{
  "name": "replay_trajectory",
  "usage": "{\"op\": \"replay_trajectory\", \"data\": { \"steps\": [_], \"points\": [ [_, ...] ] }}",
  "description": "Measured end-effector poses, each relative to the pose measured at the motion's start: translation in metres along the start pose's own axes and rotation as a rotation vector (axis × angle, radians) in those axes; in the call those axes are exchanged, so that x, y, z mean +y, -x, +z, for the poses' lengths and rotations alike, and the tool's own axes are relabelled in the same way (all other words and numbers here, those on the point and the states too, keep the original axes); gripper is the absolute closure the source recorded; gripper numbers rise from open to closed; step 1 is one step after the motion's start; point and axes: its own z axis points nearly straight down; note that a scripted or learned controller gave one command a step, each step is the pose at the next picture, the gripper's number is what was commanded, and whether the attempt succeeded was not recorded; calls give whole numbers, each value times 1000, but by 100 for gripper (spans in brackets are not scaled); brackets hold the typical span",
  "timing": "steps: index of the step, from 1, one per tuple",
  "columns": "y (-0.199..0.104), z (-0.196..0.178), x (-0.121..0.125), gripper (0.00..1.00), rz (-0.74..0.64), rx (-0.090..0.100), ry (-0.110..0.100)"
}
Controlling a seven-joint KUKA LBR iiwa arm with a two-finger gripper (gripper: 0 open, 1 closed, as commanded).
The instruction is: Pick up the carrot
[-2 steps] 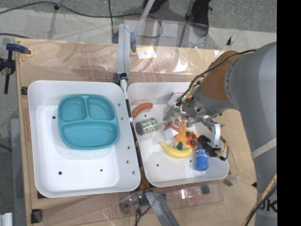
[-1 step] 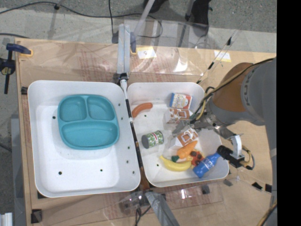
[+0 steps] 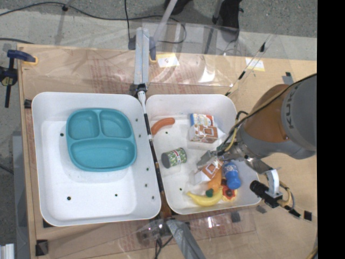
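**A:** Broadly, what is laid out from left to right?

**B:** On the bench [image 3: 81, 74], a teal plate [image 3: 101, 139] is set in the left bin [image 3: 36, 144]. In the right bin [image 3: 188, 97], the carrot [image 3: 215, 184] is lodged near the front wall, just above a banana [image 3: 205, 199] and beside a blue bottle [image 3: 232, 176].

**A:** How should it be handled?

**B:** It is judged to be a light, stiff, smooth toy, best gripped across its thicker middle. The claw [image 3: 214, 159] is poised close above it, and the arm [image 3: 280, 124] is bent in from the right. Whether the claw is released or clenched cannot be told.
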Motion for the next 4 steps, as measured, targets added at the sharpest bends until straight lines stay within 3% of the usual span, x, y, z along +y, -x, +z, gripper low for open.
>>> {"op": "replay_trajectory", "data": {
  "steps": [1,2,3,4],
  "points": [
    [-38,-23,-50,0,-13,2,-1],
    [-30,-1,-51,0,105,4,-2],
    [-28,-12,-51,100,104,2,-3],
    [-31,-112,-26,100,183,-1,1]
  ]
}}
